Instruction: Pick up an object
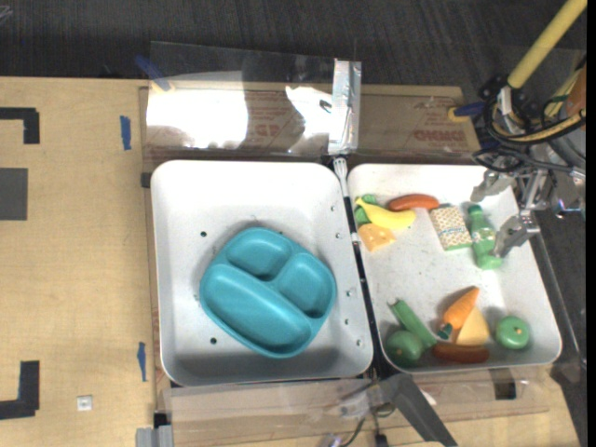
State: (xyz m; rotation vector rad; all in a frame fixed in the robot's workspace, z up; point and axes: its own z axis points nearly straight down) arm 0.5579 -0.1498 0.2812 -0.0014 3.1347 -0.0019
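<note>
The gripper [507,214] hung at about three o'clock in the camera view, over the right-hand rim of the right bin [545,291], with its two metal fingers spread apart and nothing between them; one finger stood toward the bin's upper right corner and the other [511,234] came down just beside a small green bottle [482,237], close enough that I could not tell whether it touched. Judging by that, the pick was not yet done: no toy had left the bin floor, and the closing and lifting were both still to come. The bottle looked the likeliest target, lying at three o'clock from a pale checked block [450,227]. Further out in the same bin, toward eleven o'clock, lay a yellow banana [389,216], a red sausage [413,201] and an orange cheese wedge [376,238]; along the bottom edge, around five to six o'clock, sat a green pepper [406,331], an orange carrot [460,306] and a round green fruit [512,332]. The wrist rose from the gripper toward one o'clock amid cables, off the right side. The left bin [177,212] held a teal divided plate [268,291], untouched by the arm
</note>
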